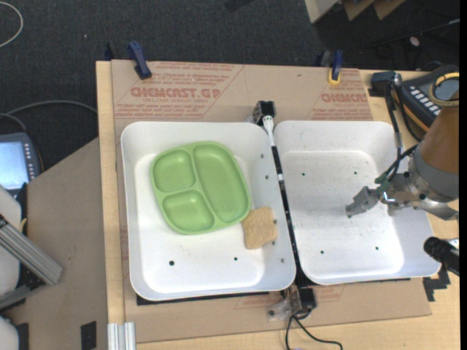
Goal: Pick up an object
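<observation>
Green plate (201, 188) and tan sponge (259, 227) lie in the left bin (139, 217), both untouched. My fingers (363, 201) (slightly parted, holding nothing) hover over the right bin (321, 144); the picking is not done.

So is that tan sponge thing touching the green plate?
Touching. In the camera view the tan sponge sits against the lower right edge of the green divided plate, with no white bin floor between them.

I am hovering over the right bin (321, 265), while a green divided plate (201, 188) and a tan sponge (259, 227) are lying in the left bin (146, 268).
</observation>
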Action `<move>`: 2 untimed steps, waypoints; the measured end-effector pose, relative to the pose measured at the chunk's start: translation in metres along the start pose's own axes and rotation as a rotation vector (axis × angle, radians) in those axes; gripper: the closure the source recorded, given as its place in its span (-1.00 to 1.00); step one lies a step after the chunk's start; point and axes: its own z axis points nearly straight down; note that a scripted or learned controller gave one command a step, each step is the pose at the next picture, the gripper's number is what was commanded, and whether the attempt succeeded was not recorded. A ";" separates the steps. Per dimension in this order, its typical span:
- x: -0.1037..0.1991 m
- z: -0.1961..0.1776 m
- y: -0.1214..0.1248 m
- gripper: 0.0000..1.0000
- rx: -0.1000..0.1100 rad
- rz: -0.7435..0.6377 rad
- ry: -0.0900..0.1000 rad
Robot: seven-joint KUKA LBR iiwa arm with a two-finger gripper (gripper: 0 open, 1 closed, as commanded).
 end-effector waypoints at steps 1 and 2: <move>0.000 -0.010 0.001 1.00 -0.003 0.000 -0.001; 0.097 0.006 0.013 1.00 0.003 -0.009 0.003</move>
